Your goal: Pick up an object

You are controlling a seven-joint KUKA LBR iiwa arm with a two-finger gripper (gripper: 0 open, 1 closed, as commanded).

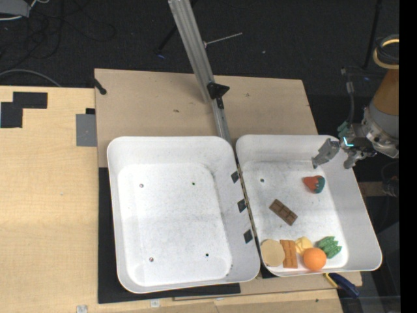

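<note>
Gripper (pixel 339 154) sits at roughly 3 o'clock in the camera view, over the upper-right rim of the right bin (pixel 355 191). Fingers are spread apart with nothing between them: one grey finger (pixel 324 154) points down-left over the bin floor, the other sits darker near the rim. A cyan glow shows on the gripper body. The arm (pixel 386 93) comes in from 2 o'clock, orange band above the wrist.

Nearest object: strawberry (pixel 314 184), red with a green cap, just below the gripper at its 7 o'clock, apart from the finger, lying on the bin floor.

Further along at 7 o'clock from the strawberry: chocolate bar (pixel 283 212), brown, lying flat and tilted diagonally, mid-bin.

Cluster at the bin's 6 o'clock edge, well apart from the gripper:
- orange (pixel 315 259), round, at the front
- green vegetable piece (pixel 330 246), touching the orange at its 1 o'clock
- yellow piece (pixel 303 244), just beside the orange at 11 o'clock
- orange-brown slab (pixel 289 253), upright rectangle, left of the orange
- pale round cookie-like disc (pixel 272 253), touching the slab at its 9 o'clock

Left bin (pixel 117 175) lies at 9 o'clock from the right bin, sides touching, with black clips (pixel 242 205) along the seam.

An aluminium extrusion bar (pixel 195 57) runs from 12 o'clock down to the bins' shared top corner, with a black bracket (pixel 217 90) on it. Bins sit on a brown board (pixel 267 106). A light wood table (pixel 45 201) is at 9 o'clock.
</note>
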